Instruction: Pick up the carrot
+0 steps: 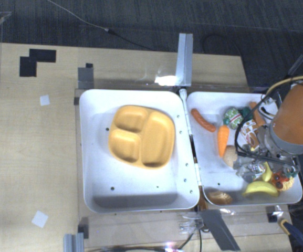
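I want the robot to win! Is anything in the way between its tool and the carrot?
Nothing visible blocks it. The carrot lies uncovered in the right bin, just left of the tool. A pale round item touches its lower tip.

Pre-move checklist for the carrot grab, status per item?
1. Carrot in view, right bin: ok.
2. Carrot top uncovered: ok.
3. Room around carrot: not ok, pale item touches its lower end, sausage just left.
4. Gripper over carrot: not ok, it sits to the carrot's right, nearer the banana.
5. Finger state: cannot tell.
6. Yellow tray out of the way, left bin: ok.
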Action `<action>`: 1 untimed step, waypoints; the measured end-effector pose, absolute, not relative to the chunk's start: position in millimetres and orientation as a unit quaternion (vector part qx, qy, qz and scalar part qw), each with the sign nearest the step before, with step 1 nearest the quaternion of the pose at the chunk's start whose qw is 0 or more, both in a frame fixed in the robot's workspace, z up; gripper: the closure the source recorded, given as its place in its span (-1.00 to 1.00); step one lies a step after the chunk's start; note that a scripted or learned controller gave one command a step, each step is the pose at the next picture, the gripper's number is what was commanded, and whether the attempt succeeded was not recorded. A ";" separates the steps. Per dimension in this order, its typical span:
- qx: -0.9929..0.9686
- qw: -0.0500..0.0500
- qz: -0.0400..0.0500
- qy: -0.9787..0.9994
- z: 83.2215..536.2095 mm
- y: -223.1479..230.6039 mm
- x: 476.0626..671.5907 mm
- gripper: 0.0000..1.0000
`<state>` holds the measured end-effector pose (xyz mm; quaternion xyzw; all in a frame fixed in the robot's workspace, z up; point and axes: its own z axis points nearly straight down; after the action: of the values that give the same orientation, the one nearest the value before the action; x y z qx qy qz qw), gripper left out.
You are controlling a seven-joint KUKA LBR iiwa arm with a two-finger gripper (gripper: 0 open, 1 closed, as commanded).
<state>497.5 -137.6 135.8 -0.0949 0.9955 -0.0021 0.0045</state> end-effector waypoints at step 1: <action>-0.036 0.009 -0.001 0.999 239.0 -88.9 497.2 1.00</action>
<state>497.2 -88.9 239.0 -0.0362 0.9993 -0.0008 0.0092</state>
